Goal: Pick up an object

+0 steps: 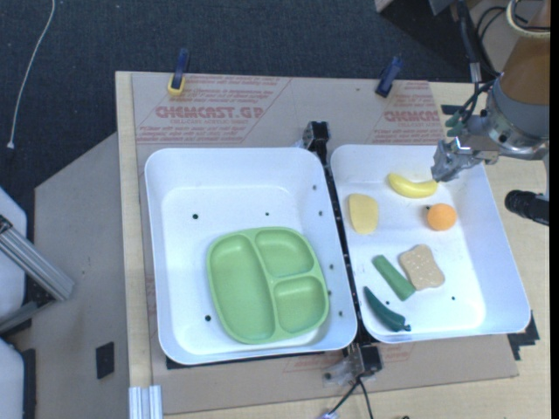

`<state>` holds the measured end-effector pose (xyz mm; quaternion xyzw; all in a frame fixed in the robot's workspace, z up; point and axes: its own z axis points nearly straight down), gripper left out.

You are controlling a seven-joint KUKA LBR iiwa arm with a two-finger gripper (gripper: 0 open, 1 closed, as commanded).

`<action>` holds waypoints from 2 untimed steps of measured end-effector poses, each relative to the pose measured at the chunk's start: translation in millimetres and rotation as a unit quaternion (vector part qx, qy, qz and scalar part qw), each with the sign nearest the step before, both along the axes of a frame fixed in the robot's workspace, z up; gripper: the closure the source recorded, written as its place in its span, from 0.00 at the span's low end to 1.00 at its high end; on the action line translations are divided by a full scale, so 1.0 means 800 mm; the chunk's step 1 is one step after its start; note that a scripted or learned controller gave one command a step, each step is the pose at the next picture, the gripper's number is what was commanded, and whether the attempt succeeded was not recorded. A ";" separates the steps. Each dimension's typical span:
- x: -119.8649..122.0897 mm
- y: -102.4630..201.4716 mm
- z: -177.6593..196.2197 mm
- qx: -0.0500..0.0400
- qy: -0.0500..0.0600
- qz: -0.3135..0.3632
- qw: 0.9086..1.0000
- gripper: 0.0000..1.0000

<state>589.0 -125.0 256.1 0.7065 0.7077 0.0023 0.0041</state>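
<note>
In the left bin (166, 234) lies a green divided plate (266, 282), three compartments, set toward the near right corner. A black clip (316, 133) sits at the far end of the seam between the two bins. Behind them, on the brown board (262, 103), a blue and yellow clamp (178, 72) stands at the far left and a blue clamp (389, 75) further right.

The right bin (498, 269) carries the loose things. At its left, just past the seam, lies a pale yellow piece (363, 213). Nearer, a green stick (392, 277) lies slanted, and a darker green piece (384, 311) lies by the near wall. A tan cracker-like slab (422, 267) sits just right of the green stick. Farther back, a yellow banana (411, 186) lies across the bin, with an orange ball (442, 217) near it on the right.

My pincer (447, 162) hangs over the far part of the right bin, just beside the banana's right end. Whether it is open or closed I cannot tell, and I see nothing in its grip.
</note>
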 end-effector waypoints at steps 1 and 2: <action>0.015 0.072 -0.017 0.002 0.005 0.002 1.000 1.00; 0.017 0.131 -0.016 0.002 0.005 0.001 1.000 1.00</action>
